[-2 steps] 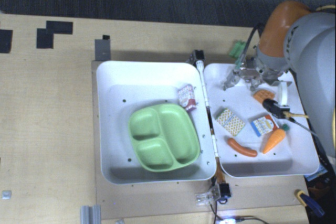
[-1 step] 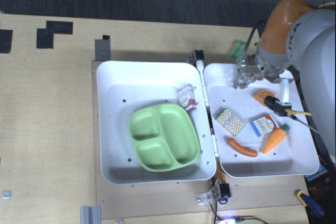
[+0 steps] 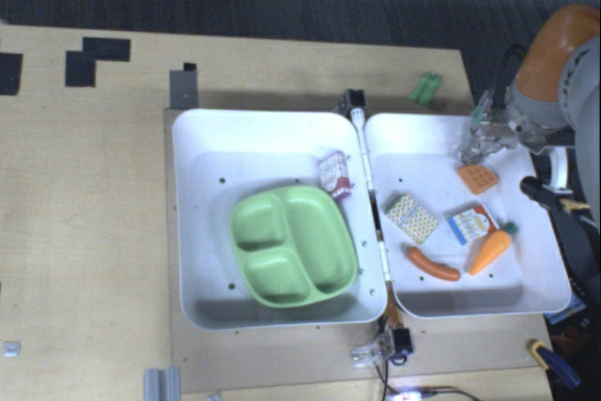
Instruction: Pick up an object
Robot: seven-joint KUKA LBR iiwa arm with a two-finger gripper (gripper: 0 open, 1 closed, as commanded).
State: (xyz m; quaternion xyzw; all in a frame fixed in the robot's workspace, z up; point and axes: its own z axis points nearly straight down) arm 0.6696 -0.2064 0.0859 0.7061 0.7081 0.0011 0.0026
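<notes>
The grey arm with its orange band reaches in from the right, and its two-finger gripper (image 3: 481, 146) hangs low over the far right corner of the right-hand shallow white bin (image 3: 554, 291), just above and beside a small flat orange waffle-patterned square (image 3: 479, 177). From this slant the metal fingers blur together, so I cannot tell whether they stand apart or together, and nothing shows between them. The step in hand looks like the approach and descent onto a pick, and the orange square is the likeliest target, being nearest the tool. It lies flat and thin, so a good grasp probably needs the fingers straddling two opposite edges and going almost to the bin floor before closing; closing too high would likely slide over it. It also sits near the bin's far wall, so the wrist should stay clear of the rim. Other candidates lie well apart toward the near side: a checked, pale card-like packet (image 3: 412, 218), a small blue and white carton (image 3: 470, 223), a plastic orange toy carrot with a green top (image 3: 490, 251) just beside the carton, and a red-orange toy sausage (image 3: 433, 264). The left bin holds a pale green divided plastic plate (image 3: 293, 244) and a small red and white wrapper (image 3: 333, 172).
</notes>
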